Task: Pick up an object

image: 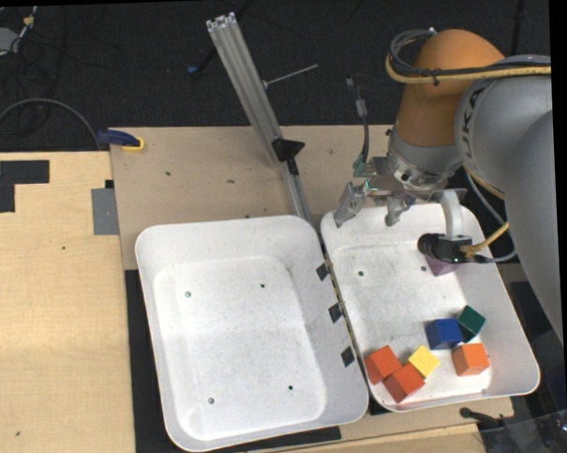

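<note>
On the wooden bench [52, 306], the gripper [376, 204] hangs spread and empty at twelve o'clock of the right bin [501, 376]; best to descend squarely over one block, perhaps the yellow block [424, 361].

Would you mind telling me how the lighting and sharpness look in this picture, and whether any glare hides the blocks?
Camera view: even light on both bins, left bin brightest but not blown out; background above the bench dark; blocks sharp, colours clear, no glare; the claw casts little shadow.
</note>
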`<state>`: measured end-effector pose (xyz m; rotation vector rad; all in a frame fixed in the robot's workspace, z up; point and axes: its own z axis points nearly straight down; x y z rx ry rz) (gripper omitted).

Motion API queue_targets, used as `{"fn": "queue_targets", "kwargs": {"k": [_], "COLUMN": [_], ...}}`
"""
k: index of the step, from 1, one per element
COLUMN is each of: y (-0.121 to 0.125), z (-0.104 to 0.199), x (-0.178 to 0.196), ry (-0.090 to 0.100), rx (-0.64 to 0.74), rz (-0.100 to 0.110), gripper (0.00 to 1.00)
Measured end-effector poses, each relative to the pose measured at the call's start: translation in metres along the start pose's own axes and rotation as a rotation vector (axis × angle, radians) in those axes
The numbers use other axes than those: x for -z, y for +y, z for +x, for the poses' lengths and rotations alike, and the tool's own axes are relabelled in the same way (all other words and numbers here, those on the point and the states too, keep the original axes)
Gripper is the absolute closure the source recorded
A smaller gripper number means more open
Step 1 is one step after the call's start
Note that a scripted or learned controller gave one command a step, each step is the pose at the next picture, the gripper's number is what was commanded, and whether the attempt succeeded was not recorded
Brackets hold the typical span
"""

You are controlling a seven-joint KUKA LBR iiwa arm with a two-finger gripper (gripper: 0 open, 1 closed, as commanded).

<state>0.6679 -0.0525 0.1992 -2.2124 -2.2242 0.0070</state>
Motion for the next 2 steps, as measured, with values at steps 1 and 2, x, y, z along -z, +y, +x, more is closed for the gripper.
{"fn": "queue_targets", "kwargs": {"k": [1, 2], "y": [0.0, -0.059], "z": [0.0, 0.103], "x": [0.01, 0.002], "ry": [0.0, 0.004], "rx": [0.002, 0.001], "rz": [0.0, 0.0], "gripper": [1.0, 1.0]}}
